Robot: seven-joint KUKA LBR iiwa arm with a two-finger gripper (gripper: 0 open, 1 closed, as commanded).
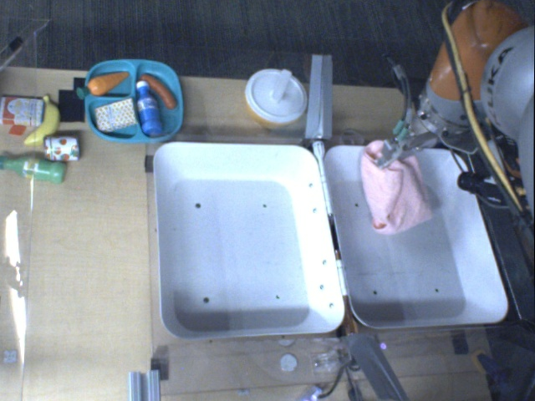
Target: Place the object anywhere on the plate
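Note:
A pink cloth [394, 192] hangs over the right bin [435, 299], in its upper half. Its top corner is pinched between the fingers of my gripper [389, 152], which reaches in from the upper right and is shut on it. The rest of the cloth droops down and to the right. The blue divided plate [171, 80] lies on the bench at the far upper left, beyond the left bin [242, 232]. It holds an orange carrot, a sausage, a blue bottle and a patterned item.
A white lidded cup [276, 97] on a yellow base stands behind the bins. A grey metal post [318, 98] rises between them. A banana [43, 122], a carton [18, 111], a small can [62, 148] and a green bottle [35, 169] lie left of the plate.

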